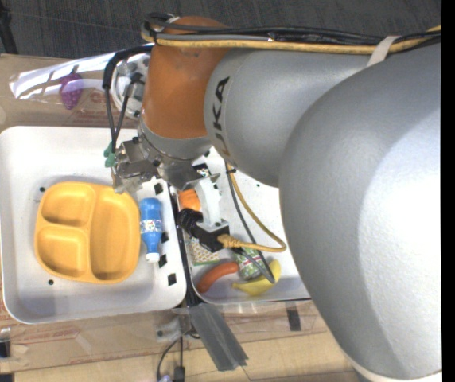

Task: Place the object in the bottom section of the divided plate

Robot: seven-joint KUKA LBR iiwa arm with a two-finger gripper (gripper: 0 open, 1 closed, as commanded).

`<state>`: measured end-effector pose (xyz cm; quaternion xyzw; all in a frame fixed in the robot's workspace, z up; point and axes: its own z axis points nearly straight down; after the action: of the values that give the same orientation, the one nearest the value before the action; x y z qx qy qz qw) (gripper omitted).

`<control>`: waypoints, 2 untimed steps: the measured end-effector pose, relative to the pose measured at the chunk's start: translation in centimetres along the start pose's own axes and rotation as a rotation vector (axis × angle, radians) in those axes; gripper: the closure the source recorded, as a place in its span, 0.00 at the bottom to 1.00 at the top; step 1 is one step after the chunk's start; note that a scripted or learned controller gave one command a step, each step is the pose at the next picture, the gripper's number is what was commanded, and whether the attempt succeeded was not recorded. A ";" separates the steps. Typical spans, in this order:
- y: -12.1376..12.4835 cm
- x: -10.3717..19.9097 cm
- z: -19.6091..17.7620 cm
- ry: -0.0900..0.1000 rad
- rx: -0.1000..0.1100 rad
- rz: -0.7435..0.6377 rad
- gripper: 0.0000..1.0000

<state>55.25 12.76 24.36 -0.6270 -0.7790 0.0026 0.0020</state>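
The claw (pixel 136 169) hangs just above the yellow plate (pixel 88 231), near the plate's upper right corner. I cannot tell if it is gripping anything, because the big grey arm (pixel 331 173) with its orange band (pixel 176 82) hides most of it. A small blue bottle (pixel 151 225) lies right beside the plate, touching its right edge, in the same white bin (pixel 21 293). Past the bottle, further right of the plate, the other white bin (pixel 291 281) holds a jumble of toys: something orange (pixel 218 271) and something yellow (pixel 255 286). Up and left of the plate, outside the bin, sits a small purple thing (pixel 71 92).
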 end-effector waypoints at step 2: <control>0.3 -4.1 4.3 0.000 0.000 -0.044 1.00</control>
<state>56.45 8.79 20.10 -0.6097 -0.7927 0.0028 0.0021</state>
